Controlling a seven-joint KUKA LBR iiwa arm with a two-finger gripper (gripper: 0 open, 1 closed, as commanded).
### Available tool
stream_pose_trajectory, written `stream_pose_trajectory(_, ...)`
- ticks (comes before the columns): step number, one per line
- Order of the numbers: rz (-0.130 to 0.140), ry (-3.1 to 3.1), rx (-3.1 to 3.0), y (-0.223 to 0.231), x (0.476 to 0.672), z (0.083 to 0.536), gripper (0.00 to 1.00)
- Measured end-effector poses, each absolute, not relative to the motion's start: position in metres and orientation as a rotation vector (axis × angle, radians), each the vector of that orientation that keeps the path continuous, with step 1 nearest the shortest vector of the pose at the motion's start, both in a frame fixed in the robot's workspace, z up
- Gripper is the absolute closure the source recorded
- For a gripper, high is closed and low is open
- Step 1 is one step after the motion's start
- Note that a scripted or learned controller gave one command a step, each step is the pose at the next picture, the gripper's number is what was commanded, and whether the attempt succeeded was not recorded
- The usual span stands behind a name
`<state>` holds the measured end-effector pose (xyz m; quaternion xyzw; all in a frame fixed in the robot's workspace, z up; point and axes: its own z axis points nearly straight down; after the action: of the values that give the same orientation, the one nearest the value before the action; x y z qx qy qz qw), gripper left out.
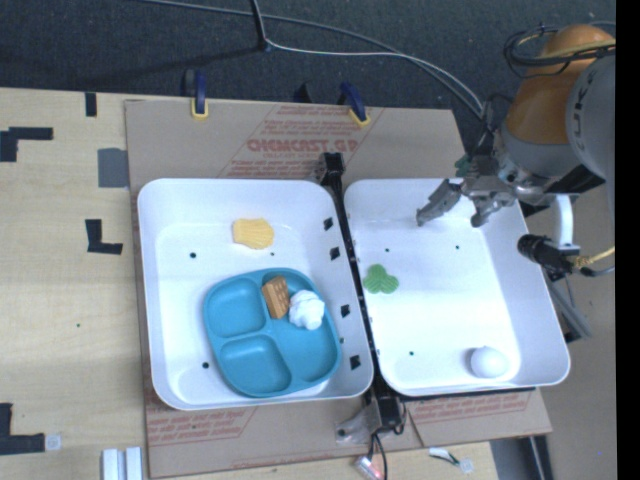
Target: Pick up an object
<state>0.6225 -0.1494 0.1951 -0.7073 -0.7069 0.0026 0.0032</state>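
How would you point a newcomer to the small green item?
Look at the right bin of the two white ones. The green item lies near its left wall, about halfway down. It is flat and leafy green, unlike the round white ball in that bin's near right corner.

Glossy white plastic bins (170, 228) sit on matt brown cardboard (290, 148); blue tray (240, 353) smooth plastic.

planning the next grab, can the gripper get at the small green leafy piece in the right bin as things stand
Probably yes. The small green leafy piece lies alone on the right white bin's bare floor, and the open gripper hangs above that bin with nothing in between.
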Motion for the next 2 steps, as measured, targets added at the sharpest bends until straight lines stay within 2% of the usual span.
stream_pose_trajectory(1, 0.000, -2.222, -2.221, -0.149, 0.624, 0.199, 0.00)
stream_pose_trajectory(2, 0.004, -2.220, -2.219, -0.148, 0.621, 0.157, 0.00)
